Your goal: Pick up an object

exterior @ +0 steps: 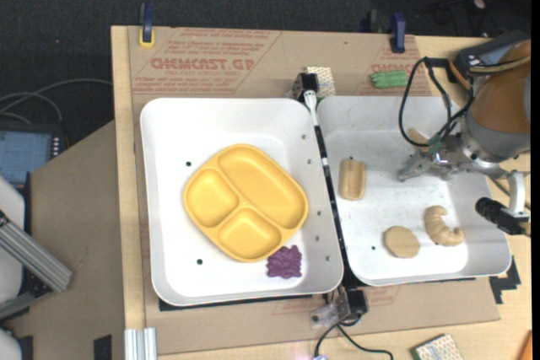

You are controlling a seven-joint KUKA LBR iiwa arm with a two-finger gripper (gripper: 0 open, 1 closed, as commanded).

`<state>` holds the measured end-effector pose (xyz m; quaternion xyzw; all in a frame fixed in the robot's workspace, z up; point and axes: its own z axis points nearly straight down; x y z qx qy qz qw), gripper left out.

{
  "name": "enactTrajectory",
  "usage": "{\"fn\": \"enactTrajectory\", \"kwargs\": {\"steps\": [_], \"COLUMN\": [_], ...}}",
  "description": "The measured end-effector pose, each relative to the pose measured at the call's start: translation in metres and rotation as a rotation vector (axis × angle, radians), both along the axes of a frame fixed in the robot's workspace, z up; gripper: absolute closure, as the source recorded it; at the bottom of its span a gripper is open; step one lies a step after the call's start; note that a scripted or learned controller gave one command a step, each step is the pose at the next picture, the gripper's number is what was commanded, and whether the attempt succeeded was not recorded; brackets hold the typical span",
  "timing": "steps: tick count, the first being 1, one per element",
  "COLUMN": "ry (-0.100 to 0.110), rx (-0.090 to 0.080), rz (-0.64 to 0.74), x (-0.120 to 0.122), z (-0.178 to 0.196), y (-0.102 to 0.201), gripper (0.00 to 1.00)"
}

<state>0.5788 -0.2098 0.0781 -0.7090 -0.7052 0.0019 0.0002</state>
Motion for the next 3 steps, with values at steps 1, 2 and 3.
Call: {"fn": "enactTrajectory", "kwargs": {"steps": [1, 2, 3], "ry": [-0.002, -0.008, 0.000], "rx": [0.013, 0.001, 0.013], "rz": [0.010, 0.010, 0.007], "x": [0.062, 0.090, 0.089], "z": [0.006, 0.007, 0.007], "y": [-0.009, 0.026, 0.001], "gripper": [0.00, 0.00, 0.00]}}
